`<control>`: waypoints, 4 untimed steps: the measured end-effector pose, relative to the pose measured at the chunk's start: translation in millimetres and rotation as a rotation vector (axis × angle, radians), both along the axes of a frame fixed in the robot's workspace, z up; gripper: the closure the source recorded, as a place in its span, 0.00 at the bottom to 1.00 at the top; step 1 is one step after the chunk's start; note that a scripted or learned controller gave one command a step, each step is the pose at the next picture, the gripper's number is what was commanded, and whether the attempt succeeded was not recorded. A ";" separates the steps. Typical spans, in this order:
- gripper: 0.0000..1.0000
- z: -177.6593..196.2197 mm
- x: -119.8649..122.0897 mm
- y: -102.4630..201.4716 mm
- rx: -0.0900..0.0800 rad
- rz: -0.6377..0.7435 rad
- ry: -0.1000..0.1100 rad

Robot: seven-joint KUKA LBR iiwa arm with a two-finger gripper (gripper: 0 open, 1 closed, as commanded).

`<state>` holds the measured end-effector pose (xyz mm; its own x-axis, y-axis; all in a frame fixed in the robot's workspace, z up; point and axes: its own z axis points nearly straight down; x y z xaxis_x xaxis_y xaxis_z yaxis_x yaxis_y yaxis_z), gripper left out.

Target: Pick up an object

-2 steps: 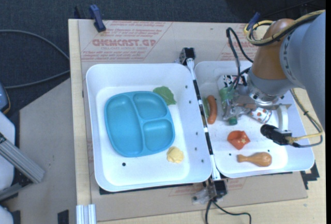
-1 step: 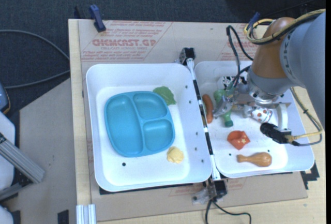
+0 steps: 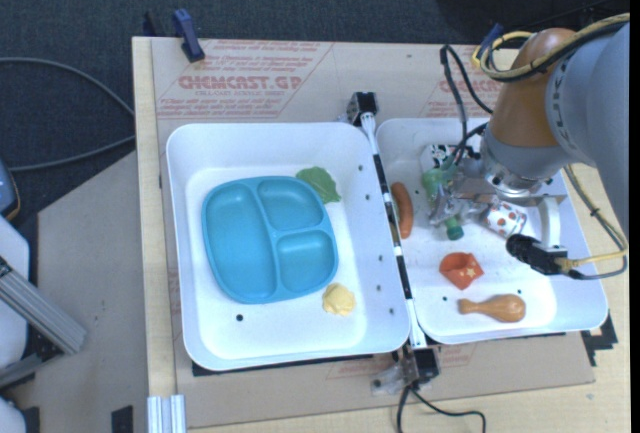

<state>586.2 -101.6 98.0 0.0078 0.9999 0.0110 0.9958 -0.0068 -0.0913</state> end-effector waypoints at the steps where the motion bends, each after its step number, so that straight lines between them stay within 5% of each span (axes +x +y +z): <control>1: 0.00 0.1 0.0 0.0 0.000 0.000 0.000; 2: 1.00 9.7 0.1 0.3 -0.001 0.000 0.000; 3: 1.00 -10.4 16.0 -90.9 0.003 0.012 -0.043; 4: 1.00 84.3 -8.4 -102.6 -0.013 0.008 -0.093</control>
<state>577.7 -204.3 182.2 -0.0006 1.0000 -0.0018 1.0000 0.0006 0.0021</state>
